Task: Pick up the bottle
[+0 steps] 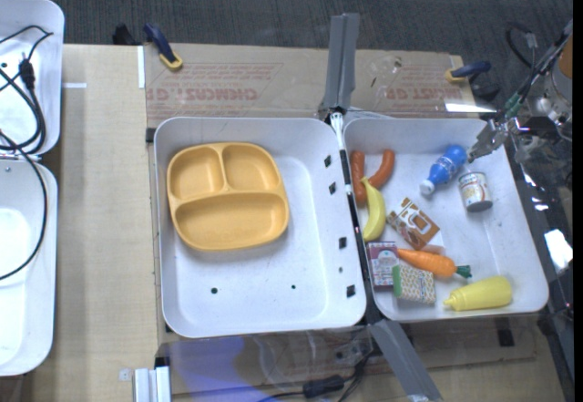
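A blue bottle [444,168] with a white cap lies tilted in the right bin [521,236], near its back. A yellow squeeze bottle [480,293] lies on its side at that bin's front right. My gripper [488,138] hangs over the right bin's back right corner, just right of and above the blue bottle, apart from it. Nothing shows in its grasp. The arm behind it runs off the right edge.
The right bin also holds a small can [474,190], two sausages [381,167], a banana [373,211], a carrot [428,261] and small boxes [414,225]. A yellow divided plate [228,195] lies in the left bin [264,300]. Clamps [164,46] sit on the cardboard behind.
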Available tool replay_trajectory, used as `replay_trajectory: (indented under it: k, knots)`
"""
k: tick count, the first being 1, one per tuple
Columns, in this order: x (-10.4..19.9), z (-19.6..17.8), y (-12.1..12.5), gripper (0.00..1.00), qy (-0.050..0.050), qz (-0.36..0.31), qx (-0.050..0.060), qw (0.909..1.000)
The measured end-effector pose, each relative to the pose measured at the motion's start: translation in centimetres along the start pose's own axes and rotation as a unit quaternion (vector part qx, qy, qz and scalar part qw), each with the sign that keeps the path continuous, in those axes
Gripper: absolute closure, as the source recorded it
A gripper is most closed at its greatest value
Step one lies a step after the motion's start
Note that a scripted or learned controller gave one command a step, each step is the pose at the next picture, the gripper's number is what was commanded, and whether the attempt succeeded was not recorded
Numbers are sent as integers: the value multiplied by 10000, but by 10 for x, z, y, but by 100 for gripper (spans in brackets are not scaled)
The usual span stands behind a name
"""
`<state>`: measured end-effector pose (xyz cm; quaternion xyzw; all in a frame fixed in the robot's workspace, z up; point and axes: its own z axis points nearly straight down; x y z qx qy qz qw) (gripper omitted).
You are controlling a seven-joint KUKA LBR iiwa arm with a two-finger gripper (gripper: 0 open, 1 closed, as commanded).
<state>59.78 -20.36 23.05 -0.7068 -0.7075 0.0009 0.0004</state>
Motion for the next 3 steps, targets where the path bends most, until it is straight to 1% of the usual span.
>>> replay_trajectory:
  k: [1, 2, 3]
  knots:
    - [30, 138, 35, 0, -4, 808, -11, 9967]
    - [29, 130, 35, 100, -15, 792, 0, 9969]
    - [100, 12, 12, 100, -2, 1887, 2, 9820]
